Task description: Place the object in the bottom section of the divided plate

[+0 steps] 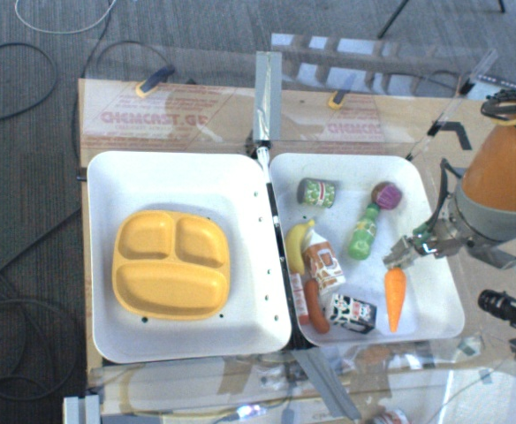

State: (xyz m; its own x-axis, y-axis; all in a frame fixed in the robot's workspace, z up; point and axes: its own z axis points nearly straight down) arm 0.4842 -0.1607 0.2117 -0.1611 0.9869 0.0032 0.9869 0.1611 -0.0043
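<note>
Because the task names no particular object, the carrot (pixel 395 299) is judged the likely one, since it lies in the right bin (pixel 435 170) directly under the claw (pixel 405 251). It rests near the bin's front right corner, pointed end towards the front rim, just beside the small black-and-white carton (pixel 352 313). The green bottle (pixel 362 232) and purple piece (pixel 386 195) lie close behind. A slip could be caused by the carrot's tapering, smooth body if it is gripped off-centre, and the carton might be nudged. The yellow divided plate (pixel 171 263) sits in the left bin (pixel 108 175), well apart, so a loose grip could be lost over the rims between. The claw is seen just above the carrot's top; its fingers appear slightly apart with nothing between them, though contact cannot be told.
</note>
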